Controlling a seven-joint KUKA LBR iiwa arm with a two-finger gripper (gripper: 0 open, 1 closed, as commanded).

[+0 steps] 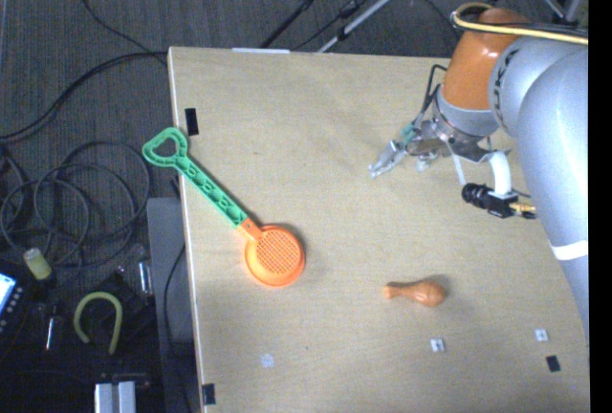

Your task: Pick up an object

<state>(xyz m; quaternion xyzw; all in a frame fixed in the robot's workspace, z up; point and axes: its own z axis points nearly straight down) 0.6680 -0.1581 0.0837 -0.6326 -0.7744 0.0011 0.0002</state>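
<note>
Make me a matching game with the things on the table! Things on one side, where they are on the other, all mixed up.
Things:
1. green-handled strainer with round orange mesh head
2. small orange pear-shaped toy
3. metal two-finger gripper

Places:
A. lower middle of the tan surface
B. upper right, at the end of the grey arm
C. left side, handle poking past the edge

Pairs: 1-C, 2-A, 3-B
</note>
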